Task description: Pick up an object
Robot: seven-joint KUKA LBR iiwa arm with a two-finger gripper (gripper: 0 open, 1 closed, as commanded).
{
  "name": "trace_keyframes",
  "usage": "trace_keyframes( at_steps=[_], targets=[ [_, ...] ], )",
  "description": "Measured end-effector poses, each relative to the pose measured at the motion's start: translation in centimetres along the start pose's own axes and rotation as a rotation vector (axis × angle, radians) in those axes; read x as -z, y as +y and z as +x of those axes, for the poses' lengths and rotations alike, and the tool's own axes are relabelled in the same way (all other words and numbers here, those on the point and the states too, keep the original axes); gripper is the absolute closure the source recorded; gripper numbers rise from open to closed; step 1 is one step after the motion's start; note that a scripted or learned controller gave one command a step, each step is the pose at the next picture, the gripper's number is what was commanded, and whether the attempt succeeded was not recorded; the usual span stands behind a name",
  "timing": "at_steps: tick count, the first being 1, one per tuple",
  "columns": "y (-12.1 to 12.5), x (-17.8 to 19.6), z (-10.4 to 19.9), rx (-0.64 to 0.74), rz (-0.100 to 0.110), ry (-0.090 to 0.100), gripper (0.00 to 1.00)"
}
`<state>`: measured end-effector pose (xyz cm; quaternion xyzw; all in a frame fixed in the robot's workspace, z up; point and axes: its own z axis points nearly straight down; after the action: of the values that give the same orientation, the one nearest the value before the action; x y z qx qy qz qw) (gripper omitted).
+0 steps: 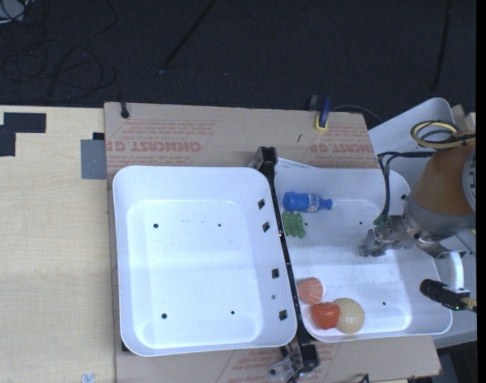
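Note:
The right bin (402, 319) holds a blue bottle (306, 203) lying on its side near the far left, with a small green object (294, 227) just below it. A pale orange ball (310, 290), a red object (325, 315) and a cream ball (349, 315) cluster at the bin's near left corner. My gripper (376, 245) hangs low over the right part of this bin, well right of the bottle and above the cluster, with nothing visible between its fingers.
The left bin (195, 337) sits beside the right one, split off by a black clamp bar (278, 246). Both rest on a cardboard sheet (227, 134). The arm's orange band (446, 186) and cables (434, 132) crowd the right edge.

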<state>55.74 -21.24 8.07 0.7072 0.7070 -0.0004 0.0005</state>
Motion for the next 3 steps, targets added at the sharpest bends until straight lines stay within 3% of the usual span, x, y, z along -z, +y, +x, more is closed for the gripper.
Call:
trace_keyframes(
  at_steps=[1, 2, 3],
  targets=[
    [0.0, 0.7, -0.1, -0.002, 0.001, 0.002, 0.00],
    [7.4, 17.0, 6.1, 0.010, -0.020, -0.001, 0.00],
    [1.4, 6.9, 0.8, -0.005, 0.013, 0.004, 0.00]
  ],
)
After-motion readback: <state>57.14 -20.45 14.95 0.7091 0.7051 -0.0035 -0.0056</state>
